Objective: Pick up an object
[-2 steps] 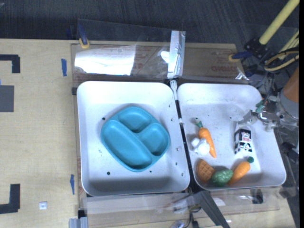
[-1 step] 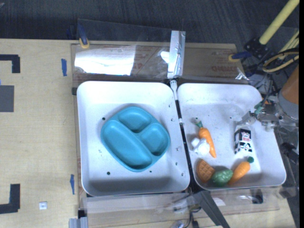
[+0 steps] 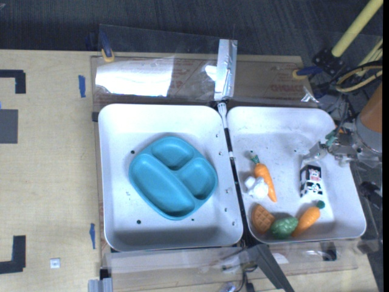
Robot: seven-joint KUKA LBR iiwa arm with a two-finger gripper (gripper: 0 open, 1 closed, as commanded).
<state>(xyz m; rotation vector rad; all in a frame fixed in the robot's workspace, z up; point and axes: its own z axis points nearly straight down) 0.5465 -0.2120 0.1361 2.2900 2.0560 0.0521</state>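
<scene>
You saw two white bins: the left bin held a turquoise divided plate, and the right bin held an orange carrot beside a white lump, a second orange carrot with a green top, a tan waffle-patterned piece, a green leafy piece and a black-and-white cow-patterned carton. The surface was pale wood with black corner marks and blue tape bits, and a yellow pole crossed the dark floor.
</scene>
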